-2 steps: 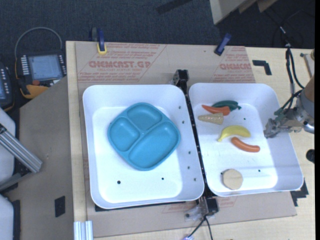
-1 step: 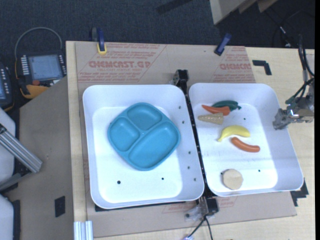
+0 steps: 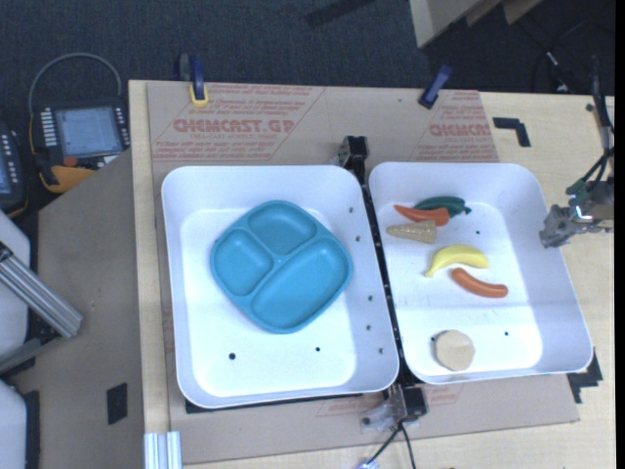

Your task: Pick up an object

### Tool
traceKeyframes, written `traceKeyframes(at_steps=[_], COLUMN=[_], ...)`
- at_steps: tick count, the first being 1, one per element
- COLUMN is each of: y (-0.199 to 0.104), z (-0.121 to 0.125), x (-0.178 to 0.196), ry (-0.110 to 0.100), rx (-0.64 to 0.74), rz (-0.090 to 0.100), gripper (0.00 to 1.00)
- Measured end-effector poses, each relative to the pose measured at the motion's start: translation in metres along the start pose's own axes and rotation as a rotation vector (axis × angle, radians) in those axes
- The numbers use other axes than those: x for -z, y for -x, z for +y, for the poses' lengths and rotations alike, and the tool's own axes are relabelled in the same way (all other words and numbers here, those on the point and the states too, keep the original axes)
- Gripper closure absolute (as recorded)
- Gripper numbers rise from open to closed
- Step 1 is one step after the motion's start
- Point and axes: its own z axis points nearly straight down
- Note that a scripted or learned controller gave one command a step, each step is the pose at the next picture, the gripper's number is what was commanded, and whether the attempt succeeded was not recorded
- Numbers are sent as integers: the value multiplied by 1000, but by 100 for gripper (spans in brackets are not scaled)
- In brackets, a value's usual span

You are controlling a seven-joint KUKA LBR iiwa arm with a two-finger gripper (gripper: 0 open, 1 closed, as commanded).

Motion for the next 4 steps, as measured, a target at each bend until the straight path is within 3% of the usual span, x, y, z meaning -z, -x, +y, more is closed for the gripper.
traceKeyframes(at_steps=[4], y=[-220], z=[-3], x=[9], ry=[-3], rx=[5], rz=[5], gripper=[100])
